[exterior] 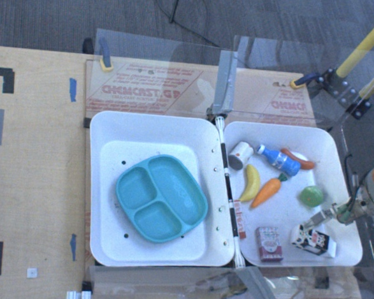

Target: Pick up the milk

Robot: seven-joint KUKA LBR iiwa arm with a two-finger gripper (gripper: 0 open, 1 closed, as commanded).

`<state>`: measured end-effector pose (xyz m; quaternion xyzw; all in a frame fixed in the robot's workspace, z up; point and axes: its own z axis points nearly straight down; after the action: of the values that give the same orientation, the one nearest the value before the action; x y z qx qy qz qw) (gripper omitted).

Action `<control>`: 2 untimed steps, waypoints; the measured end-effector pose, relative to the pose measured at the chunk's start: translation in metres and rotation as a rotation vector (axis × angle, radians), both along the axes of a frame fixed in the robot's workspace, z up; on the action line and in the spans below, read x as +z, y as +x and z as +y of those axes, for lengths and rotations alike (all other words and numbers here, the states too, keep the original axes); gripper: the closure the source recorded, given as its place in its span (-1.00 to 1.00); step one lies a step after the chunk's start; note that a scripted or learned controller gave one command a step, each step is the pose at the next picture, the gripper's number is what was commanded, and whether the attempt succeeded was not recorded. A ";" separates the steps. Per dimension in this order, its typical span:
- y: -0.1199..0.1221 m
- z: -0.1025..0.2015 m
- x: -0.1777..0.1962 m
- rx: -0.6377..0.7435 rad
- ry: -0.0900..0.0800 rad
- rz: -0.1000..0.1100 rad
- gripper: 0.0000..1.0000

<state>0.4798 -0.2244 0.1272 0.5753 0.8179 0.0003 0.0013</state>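
The milk [313,241] is a small white carton with black cow patches. It lies on its side in the front right corner of the right bin [340,147]. My gripper [316,220] reaches in from the right edge and hovers just above the carton's upper left side, close to it. Nothing shows as held.
The right bin also holds a green lime [311,196] just behind the gripper, a red box [269,242] left of the milk, a carrot [267,191], a banana [251,183], a blue bottle [279,160], a sausage [299,159] and a grey can [239,154]. A teal divided plate [162,197] lies in the left bin [102,172].
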 end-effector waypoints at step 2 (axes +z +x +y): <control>0.005 0.037 -0.027 0.247 -0.011 -0.019 1.00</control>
<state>0.4852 -0.1875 0.1003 0.4701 0.8825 0.0013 0.0120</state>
